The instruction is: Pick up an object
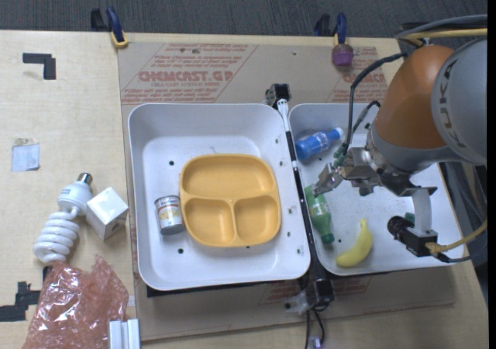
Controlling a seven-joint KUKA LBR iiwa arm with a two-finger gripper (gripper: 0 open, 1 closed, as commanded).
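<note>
Now, your gripper [332,178] hangs open and empty just above the green bottle [318,214], which lies at nine o'clock in the right bin [442,256]. Judge it light, smooth, prone to roll: pinch across mid-body.

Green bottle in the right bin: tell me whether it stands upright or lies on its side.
Lying on its side. The green bottle stretches lengthwise along the floor of the right bin, near the banana.

A green bottle [318,214] lies in the right bin [446,219], seemingly beside a banana [356,247].
</note>
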